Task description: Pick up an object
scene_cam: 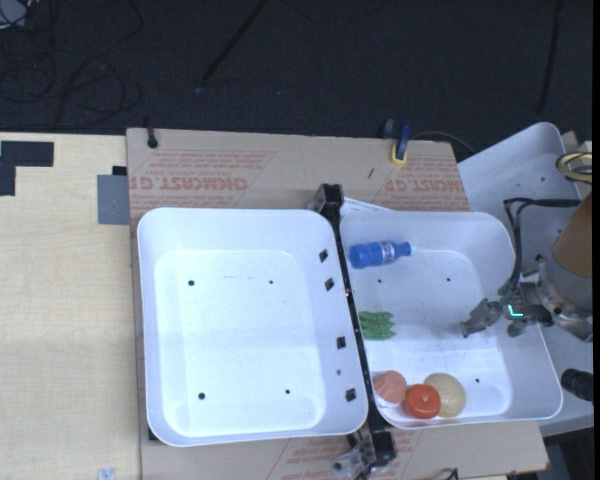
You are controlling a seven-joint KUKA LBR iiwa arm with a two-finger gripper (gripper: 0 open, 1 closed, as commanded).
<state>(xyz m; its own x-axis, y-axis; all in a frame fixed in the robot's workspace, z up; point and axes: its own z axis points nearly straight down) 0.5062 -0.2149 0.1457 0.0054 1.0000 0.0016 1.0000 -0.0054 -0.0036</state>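
Blue plastic bottle [379, 254] lies nearest, at ten o'clock from the grey two-finger gripper [477, 323]; its grip state is unclear. Approach squarely across the bottle's width.

dim, soft focus, dark surroundings

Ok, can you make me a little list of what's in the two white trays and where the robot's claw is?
left white bin: no objects seen in it
right white bin: holds all four things
blue plastic bottle: lying on its side, far left part
green leafy toy: by the divider, mid-bin
red round toy: near edge, between a pink piece and a cream round piece
gripper: low over the right bin's right side, holding nothing
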